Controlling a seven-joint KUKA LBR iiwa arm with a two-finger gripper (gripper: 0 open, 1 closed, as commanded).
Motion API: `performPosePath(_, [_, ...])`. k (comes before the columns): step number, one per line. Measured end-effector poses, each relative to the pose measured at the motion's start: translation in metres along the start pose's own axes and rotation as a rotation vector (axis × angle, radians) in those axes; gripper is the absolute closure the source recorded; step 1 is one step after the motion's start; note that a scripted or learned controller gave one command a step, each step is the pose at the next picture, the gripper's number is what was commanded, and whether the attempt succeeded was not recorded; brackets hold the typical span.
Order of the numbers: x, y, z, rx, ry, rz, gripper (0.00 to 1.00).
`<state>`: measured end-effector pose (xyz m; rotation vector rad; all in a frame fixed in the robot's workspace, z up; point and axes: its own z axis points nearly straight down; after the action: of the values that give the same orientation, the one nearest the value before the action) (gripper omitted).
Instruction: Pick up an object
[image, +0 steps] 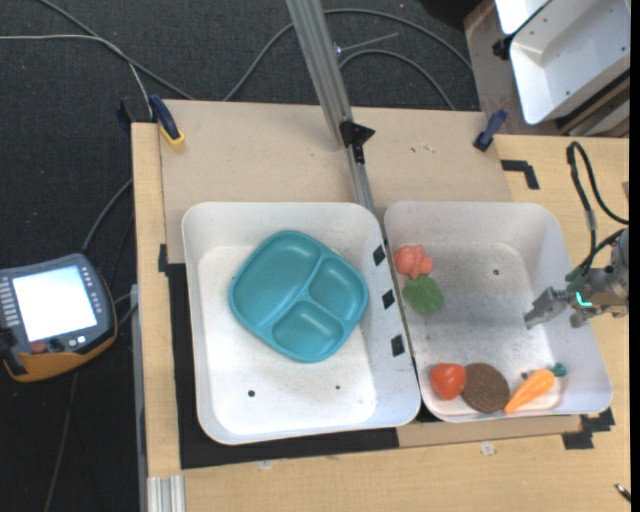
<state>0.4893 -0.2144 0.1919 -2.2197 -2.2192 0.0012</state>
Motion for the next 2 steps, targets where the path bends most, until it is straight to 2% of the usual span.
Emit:
performPosePath(1, [0.000, 0.001, -0.001, -0.002, -0.001, 0.000, 0.00])
performPosePath(2, [0.002, -0.004, 0.062, 0.004, 0.003, 0.000, 0.00])
